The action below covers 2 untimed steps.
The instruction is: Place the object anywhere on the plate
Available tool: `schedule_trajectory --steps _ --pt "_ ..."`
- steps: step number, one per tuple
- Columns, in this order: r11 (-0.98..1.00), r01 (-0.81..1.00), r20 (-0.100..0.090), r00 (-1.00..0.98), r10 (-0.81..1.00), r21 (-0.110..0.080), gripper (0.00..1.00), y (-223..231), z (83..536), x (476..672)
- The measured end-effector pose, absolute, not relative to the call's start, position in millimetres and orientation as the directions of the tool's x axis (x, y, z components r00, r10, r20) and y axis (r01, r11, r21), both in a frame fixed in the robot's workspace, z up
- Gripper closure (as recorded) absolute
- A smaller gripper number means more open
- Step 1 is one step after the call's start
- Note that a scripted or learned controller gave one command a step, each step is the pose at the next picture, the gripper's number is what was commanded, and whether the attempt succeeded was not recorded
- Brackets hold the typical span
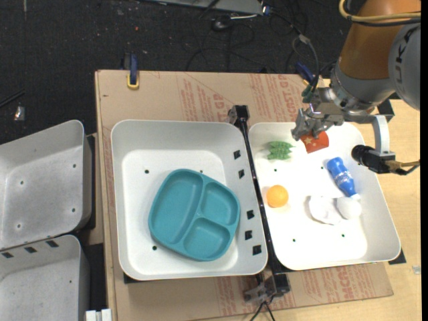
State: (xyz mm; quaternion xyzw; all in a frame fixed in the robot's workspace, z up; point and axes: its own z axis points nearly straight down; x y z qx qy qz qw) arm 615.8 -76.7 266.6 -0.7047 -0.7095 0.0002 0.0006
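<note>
gripper (309, 131) low in the upper part of the right bin (374, 246), jaws apparently closed on a small red block (317, 141), though hard to confirm. teal plate (194, 214) waiting lower left of centre in the left bin (127, 179), well apart, ready to receive it.

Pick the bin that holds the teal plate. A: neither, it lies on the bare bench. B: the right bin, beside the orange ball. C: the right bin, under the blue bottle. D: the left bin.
D: the plate lies in the left bin, while the ball and bottle lie in the right bin.
</note>
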Motion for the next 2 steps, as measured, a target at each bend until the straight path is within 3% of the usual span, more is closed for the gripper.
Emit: schedule_trajectory --steps 2 --pt "0.007 1.0 0.001 -0.007 1.0 -0.002 1.0 19 235 615.7"
